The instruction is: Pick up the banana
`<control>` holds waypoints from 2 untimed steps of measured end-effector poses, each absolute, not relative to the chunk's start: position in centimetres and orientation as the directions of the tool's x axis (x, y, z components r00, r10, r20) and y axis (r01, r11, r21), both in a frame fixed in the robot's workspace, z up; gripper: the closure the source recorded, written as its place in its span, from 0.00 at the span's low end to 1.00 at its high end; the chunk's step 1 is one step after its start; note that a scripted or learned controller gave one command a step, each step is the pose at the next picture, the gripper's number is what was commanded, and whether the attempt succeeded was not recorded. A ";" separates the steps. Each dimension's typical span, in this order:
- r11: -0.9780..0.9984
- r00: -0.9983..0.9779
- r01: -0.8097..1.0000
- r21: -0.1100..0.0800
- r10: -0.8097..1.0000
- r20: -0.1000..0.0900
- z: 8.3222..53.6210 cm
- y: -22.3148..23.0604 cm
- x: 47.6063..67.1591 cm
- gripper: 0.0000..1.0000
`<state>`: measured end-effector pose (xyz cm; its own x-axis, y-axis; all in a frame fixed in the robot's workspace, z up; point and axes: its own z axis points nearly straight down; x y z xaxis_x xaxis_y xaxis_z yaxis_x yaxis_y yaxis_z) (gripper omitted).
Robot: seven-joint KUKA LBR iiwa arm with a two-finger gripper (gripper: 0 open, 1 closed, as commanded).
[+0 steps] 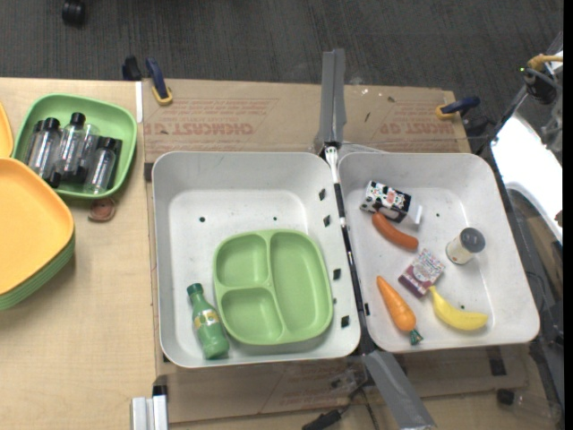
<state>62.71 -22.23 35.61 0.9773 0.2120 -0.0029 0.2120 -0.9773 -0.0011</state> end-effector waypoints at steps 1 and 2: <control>-0.979 0.979 0.203 -0.001 0.203 -0.003 39.2 -22.2 64.5 1.00; -0.979 0.979 0.204 -0.001 0.204 -0.003 42.3 -22.1 65.3 1.00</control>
